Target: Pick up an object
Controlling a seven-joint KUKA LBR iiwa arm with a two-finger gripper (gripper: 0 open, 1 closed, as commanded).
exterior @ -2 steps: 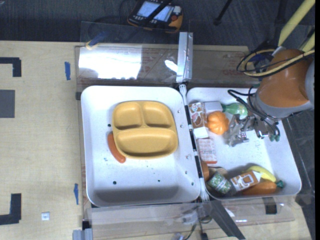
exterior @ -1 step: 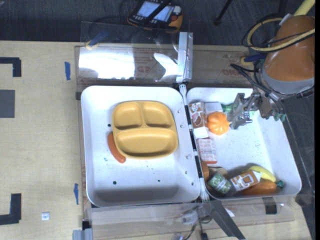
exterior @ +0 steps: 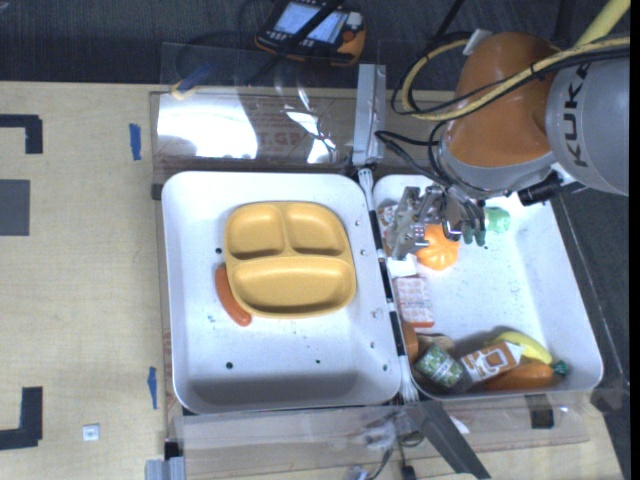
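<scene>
The step in hand is the approach to a grasp. The gripper [exterior: 432, 230] is low in the upper left corner of the right bin [exterior: 520, 298], directly over an orange fruit [exterior: 438, 255]. Whether it is open or closed cannot be determined; no object is seen held.

The next move likely requires a short descent centred on the fruit, then closure.

The fruit is small, round and smooth, lying near the bin's left wall, partly covered by the gripper. A snack packet [exterior: 413, 301] lies just below it. The left bin [exterior: 190, 298] holds a yellow tray [exterior: 289, 258].
</scene>
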